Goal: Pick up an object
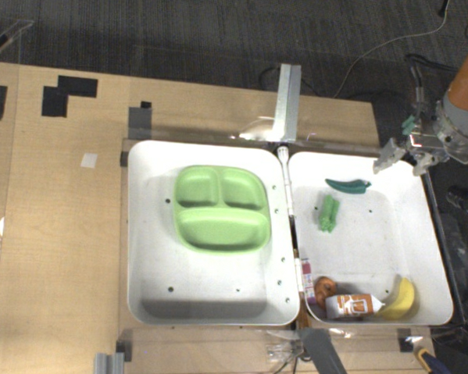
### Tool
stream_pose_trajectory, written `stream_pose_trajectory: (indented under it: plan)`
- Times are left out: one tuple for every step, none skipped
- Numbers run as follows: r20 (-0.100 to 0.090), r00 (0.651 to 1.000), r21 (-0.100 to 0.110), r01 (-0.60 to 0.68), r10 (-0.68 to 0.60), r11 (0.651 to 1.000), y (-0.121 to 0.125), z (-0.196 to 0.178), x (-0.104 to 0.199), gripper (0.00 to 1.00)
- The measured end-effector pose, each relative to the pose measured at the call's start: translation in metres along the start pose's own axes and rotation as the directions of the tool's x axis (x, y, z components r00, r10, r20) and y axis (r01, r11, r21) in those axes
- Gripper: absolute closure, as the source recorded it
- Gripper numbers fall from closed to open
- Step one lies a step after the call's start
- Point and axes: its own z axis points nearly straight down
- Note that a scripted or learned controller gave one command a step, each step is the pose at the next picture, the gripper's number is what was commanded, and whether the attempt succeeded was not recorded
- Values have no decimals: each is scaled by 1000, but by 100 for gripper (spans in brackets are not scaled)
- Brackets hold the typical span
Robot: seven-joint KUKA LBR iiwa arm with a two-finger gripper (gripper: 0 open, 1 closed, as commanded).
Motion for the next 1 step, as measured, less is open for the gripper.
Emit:
stream_pose_trajectory:
  plan:
    - [0, 995, 0, 103, -103, 995, 19, 55, 40, 0]
